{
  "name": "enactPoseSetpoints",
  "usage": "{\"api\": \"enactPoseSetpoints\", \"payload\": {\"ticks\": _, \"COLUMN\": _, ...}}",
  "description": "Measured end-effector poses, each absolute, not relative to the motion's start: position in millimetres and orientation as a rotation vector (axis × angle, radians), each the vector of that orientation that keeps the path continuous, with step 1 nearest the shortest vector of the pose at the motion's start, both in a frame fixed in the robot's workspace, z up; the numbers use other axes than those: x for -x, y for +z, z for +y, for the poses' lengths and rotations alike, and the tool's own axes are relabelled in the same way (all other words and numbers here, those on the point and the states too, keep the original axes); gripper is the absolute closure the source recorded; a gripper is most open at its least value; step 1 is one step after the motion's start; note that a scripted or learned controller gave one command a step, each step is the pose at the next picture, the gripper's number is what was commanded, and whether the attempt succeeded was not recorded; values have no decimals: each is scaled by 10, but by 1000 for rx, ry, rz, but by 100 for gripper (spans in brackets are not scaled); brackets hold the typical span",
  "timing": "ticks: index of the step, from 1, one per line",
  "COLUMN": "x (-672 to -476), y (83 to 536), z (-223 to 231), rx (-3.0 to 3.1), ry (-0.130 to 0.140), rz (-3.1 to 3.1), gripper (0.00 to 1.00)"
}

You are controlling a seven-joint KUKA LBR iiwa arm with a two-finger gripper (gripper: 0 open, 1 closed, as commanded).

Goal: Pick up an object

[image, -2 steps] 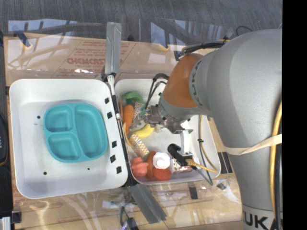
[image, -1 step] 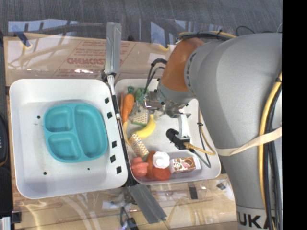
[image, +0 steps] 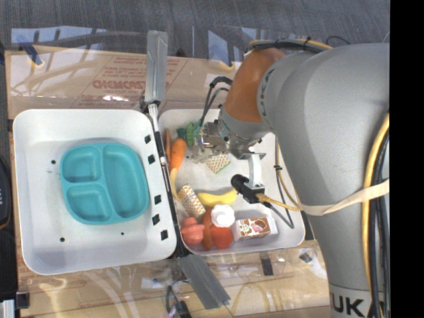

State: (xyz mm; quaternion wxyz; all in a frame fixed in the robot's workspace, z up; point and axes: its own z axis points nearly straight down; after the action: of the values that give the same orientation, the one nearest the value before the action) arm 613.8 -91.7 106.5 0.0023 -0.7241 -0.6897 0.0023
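Several small toy foods lie crowded in the right bin (image: 291, 234), and any one would serve for the pick. Nearest the jaws (image: 217, 152) is a pale waffle-patterned piece (image: 218, 163), a small tan wedge crossed with a lattice, lying on bare white floor toward the bin's middle, just at 6 o'clock from the wrist. It looks light and stiff, likely hollow plastic, so it should lift with little force; its flat faces and thin edges suggest a pinch across the narrow sides, since a grip on the slanted corners might squirt it sideways. How far the jaws stand apart cannot be told, for the wrist and its cables hide them, and nothing can be seen held between them. Toward 9 o'clock of the wedge an orange carrot (image: 177, 152) lies along the bin's left wall, with a green leafy piece (image: 192, 134) at its 1 o'clock. Toward 6 o'clock a yellow banana (image: 217, 197) curves beside a checked brown roll (image: 192, 201); smooth and rounded, the banana seems likelier to slip. Below these sit a white-capped bottle (image: 223, 215), some red and pink fruit (image: 199, 234) and a small printed carton (image: 255, 227), packed closely enough that the jaws would find little room. A teal divided plate (image: 104, 183) rests in the left bin (image: 30, 197) on the tabletop.
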Motion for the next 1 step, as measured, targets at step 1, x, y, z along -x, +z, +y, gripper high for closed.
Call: {"api": "enactPoseSetpoints", "payload": {"ticks": 1, "x": -6135, "y": 1065, "z": -921, "rx": 2271, "ry": 9, "rz": -2165, "gripper": 0}}
